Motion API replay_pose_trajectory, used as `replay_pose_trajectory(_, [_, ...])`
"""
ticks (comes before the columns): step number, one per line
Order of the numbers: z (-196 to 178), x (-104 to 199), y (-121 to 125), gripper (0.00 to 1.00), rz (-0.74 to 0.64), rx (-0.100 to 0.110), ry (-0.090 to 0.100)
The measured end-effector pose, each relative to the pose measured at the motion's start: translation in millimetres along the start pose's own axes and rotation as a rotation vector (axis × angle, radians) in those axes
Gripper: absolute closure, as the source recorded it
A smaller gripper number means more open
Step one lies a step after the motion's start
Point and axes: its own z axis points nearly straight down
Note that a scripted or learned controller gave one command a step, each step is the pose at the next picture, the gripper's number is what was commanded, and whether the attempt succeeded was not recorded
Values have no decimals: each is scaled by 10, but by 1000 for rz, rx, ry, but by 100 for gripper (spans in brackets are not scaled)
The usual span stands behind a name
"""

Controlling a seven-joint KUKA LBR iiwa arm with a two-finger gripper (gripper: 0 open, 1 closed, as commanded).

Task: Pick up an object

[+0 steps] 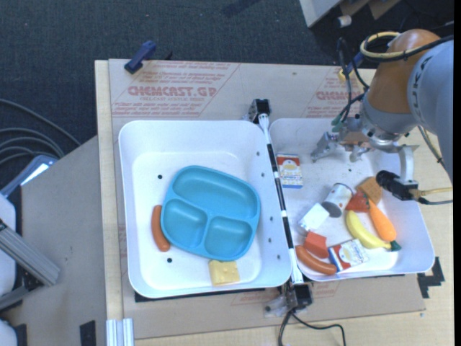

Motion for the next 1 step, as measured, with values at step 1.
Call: replay_pose_trajectory(1, [204, -423, -274, 0, 0, 7, 1])
